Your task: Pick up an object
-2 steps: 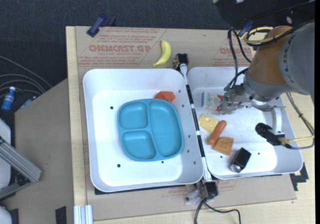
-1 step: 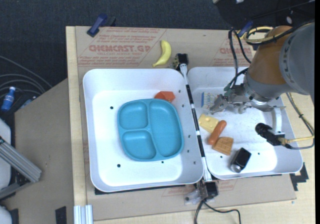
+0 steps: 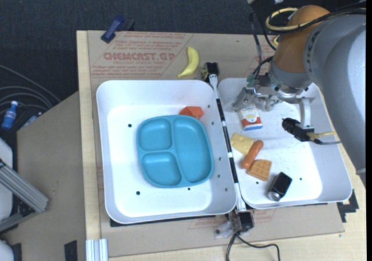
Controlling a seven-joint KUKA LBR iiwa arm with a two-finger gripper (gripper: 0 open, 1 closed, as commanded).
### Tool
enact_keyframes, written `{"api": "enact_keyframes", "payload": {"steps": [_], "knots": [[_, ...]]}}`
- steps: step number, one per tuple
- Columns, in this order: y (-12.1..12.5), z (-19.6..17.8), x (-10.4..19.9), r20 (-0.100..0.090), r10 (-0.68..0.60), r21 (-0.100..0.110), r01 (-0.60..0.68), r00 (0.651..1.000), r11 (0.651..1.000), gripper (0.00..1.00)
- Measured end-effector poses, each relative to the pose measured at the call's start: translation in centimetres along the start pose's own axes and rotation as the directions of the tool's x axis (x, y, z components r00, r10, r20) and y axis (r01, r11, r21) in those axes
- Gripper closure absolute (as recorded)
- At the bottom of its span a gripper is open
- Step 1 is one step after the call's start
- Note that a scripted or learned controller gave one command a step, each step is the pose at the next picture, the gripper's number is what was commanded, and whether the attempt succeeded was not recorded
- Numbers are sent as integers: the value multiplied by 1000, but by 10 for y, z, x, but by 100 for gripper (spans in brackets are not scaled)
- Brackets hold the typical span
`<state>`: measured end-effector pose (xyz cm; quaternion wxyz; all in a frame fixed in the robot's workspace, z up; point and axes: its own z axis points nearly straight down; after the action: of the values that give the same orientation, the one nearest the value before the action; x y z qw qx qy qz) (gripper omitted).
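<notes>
The claw (image 3: 254,102) hangs in the upper right of the frame, low over the top of the right bin (image 3: 331,187); whether it is apart or together I cannot tell — the metal parts blur together. Just below it stands a small carton (image 3: 250,120), white with red and blue print, nearly touching the claw. I judge it light and stiff but easy to crush, so the flat sides are the best place to take it. Further down lie a yellow wedge (image 3: 239,141), an orange carrot-like piece (image 3: 252,154), a waffle (image 3: 260,169) and a black block (image 3: 279,186) — all look light. The left bin (image 3: 116,196) holds a blue divided plate (image 3: 174,151).
</notes>
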<state>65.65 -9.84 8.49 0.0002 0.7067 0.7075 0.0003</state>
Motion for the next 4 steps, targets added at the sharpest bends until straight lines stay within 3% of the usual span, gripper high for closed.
{"api": "enact_keyframes", "payload": {"steps": [1, 2, 3, 4], "knots": [[0, -10, 0, 2, -1, -1, 1, 1000, 1000, 100], [5, -146, 63, 0, -1, -2, 1, 1000, 1000, 100], [2, -172, 94, 0, -1, -2, 1, 1000, 1000, 100], [11, -179, 96, 1, 0, -2, 0, 1000, 1000, 100]]}}
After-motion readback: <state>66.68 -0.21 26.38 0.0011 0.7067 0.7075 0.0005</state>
